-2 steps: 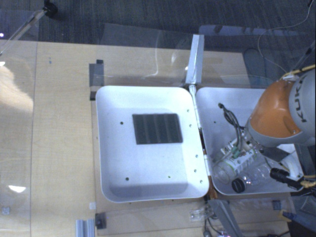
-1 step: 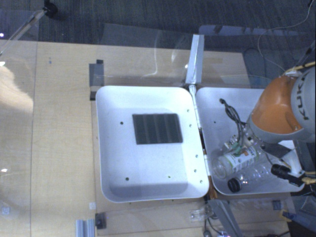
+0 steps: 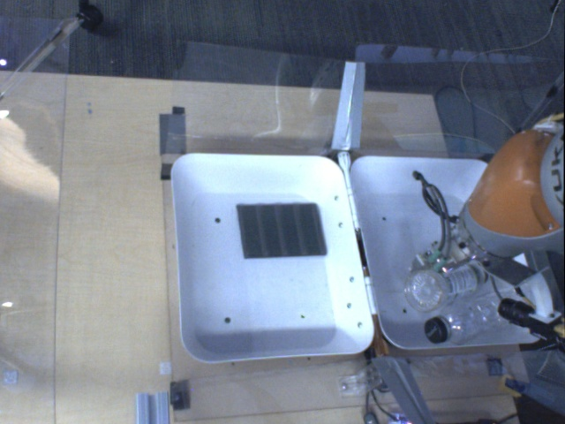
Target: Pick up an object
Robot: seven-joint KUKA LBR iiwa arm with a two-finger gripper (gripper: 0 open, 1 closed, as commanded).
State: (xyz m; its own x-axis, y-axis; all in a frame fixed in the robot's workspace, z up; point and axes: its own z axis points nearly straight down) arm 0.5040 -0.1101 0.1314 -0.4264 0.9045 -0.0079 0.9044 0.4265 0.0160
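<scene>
The worktop point(image 3: 97, 263) looks like pale wood with a smooth, faintly sheened finish. Both bins are white plastic: the left bin point(image 3: 199, 237) is matt and smooth, with a dark ribbed pad point(image 3: 281, 230) at its middle, dull and rubbery-looking. The right bin point(image 3: 384, 237) has the same matt white surface. In it lies a clear plastic bottle point(image 3: 441, 283), glossy and see-through, and beside it another transparent bottle with a black cap point(image 3: 436, 329). The arm's orange band point(image 3: 516, 193) is smooth, with a soft satin shine.
</scene>
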